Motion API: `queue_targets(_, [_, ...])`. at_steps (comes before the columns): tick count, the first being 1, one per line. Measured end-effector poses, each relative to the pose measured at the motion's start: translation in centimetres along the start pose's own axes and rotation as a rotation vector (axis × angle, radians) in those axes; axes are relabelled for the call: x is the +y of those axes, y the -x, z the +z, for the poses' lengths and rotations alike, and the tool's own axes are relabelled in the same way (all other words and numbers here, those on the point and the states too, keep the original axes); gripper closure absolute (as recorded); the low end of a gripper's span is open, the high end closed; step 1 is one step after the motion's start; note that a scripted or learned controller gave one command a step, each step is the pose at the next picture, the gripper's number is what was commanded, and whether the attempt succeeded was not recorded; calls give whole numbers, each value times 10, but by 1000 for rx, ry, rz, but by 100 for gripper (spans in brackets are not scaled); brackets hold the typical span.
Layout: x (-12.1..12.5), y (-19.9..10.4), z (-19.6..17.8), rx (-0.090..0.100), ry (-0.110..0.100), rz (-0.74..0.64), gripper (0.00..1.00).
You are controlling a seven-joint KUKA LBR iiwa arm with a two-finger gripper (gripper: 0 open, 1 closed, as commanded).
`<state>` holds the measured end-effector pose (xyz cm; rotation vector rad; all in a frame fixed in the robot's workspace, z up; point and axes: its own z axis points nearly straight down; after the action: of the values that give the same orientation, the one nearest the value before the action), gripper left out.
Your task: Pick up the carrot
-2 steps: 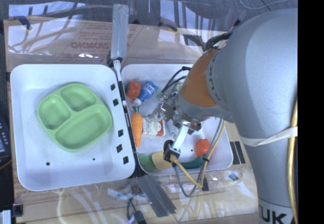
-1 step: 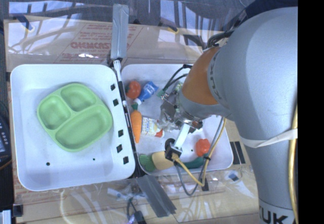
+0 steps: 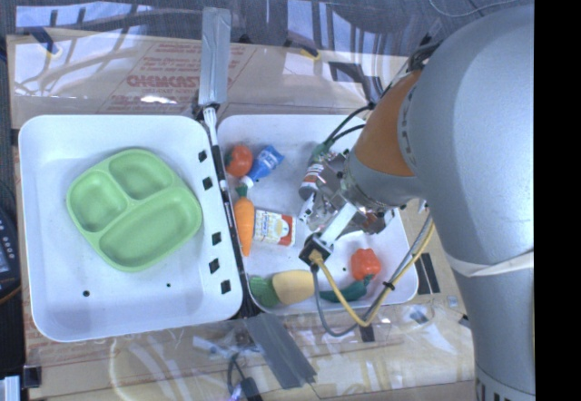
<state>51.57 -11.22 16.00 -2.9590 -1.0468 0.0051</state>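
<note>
The carrot (image 3: pixel 244 221) is a small orange toy with a green top. It lies lengthwise against the left wall of the right bin (image 3: pixel 399 249), its tip pointing toward the front. My gripper (image 3: pixel 311 204) hangs over the middle of that bin, to the right of the carrot and apart from it, just past the right edge of a white carton (image 3: pixel 271 227). The grey arm with its orange band (image 3: pixel 381 141) covers the bin's right side.
Sharing the right bin are an orange round toy (image 3: pixel 239 160), a blue-and-white bottle (image 3: pixel 265 162), a yellow and green vegetable (image 3: pixel 283 286) at the front, and a red pepper (image 3: pixel 365 263). A green divided plate (image 3: pixel 134 207) lies in the left bin (image 3: pixel 54 299).
</note>
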Motion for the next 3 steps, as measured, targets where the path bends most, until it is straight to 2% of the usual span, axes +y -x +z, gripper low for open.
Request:
queue_targets(1, [26, 52, 69, 0, -3, 295, 100])
queue_targets(2, [-32, 25, 70, 0, -5, 470, 100])
queue_targets(3, [-33, 25, 62, -2, -9, 463, 100])
